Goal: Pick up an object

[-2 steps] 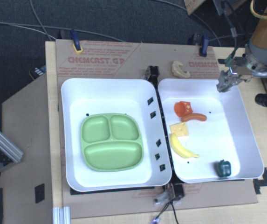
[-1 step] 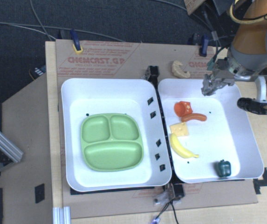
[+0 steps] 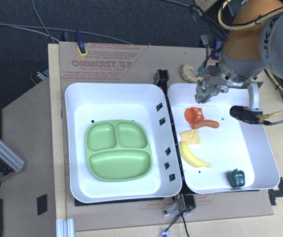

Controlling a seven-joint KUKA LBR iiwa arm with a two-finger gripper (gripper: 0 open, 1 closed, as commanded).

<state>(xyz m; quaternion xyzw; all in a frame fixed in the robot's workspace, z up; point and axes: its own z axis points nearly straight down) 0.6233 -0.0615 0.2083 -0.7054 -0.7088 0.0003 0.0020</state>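
Observation:
In the right bin lie a red pepper-like piece, an orange-red sausage, a pale yellow cheese wedge, a yellow banana and a dark green pepper. My gripper hangs over the bin's far left corner, just above and behind the red piece. Nothing shows between its fingers.
The left bin holds a green divided plate. A black clamp strip runs between the bins. A beige lump lies on the cardboard behind the right bin. Cables and a black fitting hang at the right.

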